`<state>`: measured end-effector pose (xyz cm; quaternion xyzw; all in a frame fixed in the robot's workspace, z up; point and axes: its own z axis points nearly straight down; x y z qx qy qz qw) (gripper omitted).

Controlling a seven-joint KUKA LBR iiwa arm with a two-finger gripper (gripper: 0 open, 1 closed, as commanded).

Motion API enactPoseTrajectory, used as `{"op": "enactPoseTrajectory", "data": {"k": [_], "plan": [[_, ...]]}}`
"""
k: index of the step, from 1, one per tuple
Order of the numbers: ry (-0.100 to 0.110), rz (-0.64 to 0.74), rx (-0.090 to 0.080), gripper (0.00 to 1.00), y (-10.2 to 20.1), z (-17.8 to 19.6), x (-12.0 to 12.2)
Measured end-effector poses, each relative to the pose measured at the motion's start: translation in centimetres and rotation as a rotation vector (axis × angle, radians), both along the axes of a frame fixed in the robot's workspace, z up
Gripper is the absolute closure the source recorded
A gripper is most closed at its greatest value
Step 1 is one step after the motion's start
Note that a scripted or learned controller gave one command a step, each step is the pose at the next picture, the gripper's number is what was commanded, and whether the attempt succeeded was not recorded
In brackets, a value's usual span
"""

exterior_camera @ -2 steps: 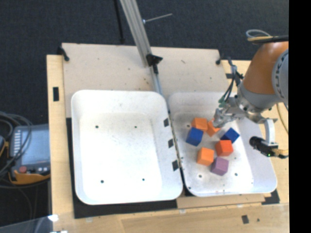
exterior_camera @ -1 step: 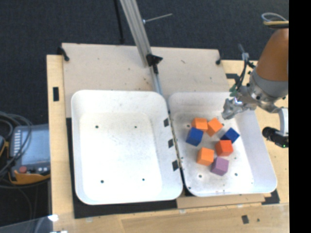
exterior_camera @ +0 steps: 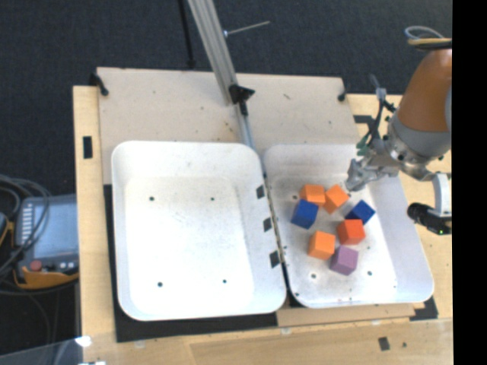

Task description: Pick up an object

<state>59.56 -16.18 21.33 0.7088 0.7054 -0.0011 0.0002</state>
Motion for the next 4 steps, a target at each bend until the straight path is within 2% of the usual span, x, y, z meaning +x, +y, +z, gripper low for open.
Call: {"op": "enactPoseTrajectory", "data": {"k": [1,3,4], "plan": [[0.000,0.011,0.004,1.00,5.6,-0.5,1.0],[-0.003,0.012,0.003,1.00,15.0,-0.6,4.4],[-0.003,0.012,0.003,1.00,20.5,-0.8,5.0]]}}
